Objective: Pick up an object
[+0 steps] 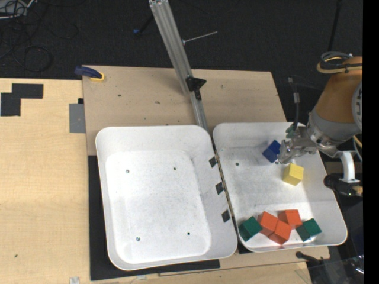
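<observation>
Yellow catches the eye first: a small yellow cube (292, 174) lies in the right-hand bin (237, 136), just on the near side of the gripper (290, 150). A blue block (271, 151) sits just to the gripper's left, close against it. From where I stand I cannot tell whether the fingers are spread or pressed together; they are too small and dark against the wrist. Nothing shows between them, so I would judge the pick not yet made.

Along the near edge of that bin, a cluster waits: a green block (250, 227), two orange blocks (277, 225) huddled together, and another green block (308, 229) at the right end. The left-hand bin (118, 136) has no part in this yet.

By my reckoning the arm is low over the blue and yellow pieces, so the approach looks done; closing on one and lifting it are left.
</observation>
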Robot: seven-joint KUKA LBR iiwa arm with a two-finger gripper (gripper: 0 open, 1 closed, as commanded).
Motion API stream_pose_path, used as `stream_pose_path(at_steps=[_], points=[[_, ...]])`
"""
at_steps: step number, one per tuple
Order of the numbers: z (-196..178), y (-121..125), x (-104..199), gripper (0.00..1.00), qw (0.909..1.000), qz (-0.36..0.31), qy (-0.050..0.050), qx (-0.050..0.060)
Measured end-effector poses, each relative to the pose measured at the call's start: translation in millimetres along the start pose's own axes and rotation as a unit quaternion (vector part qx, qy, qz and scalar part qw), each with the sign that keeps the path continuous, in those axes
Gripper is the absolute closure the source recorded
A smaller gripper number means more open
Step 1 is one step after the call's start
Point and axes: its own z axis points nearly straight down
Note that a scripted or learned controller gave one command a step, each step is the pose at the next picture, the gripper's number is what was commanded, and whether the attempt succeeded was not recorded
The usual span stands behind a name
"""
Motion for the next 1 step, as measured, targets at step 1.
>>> stream_pose_path(at_steps=[1], points=[[-63.0,4.4,-3.3,1.0,1.0,-0.004,-0.001,-0.004]])
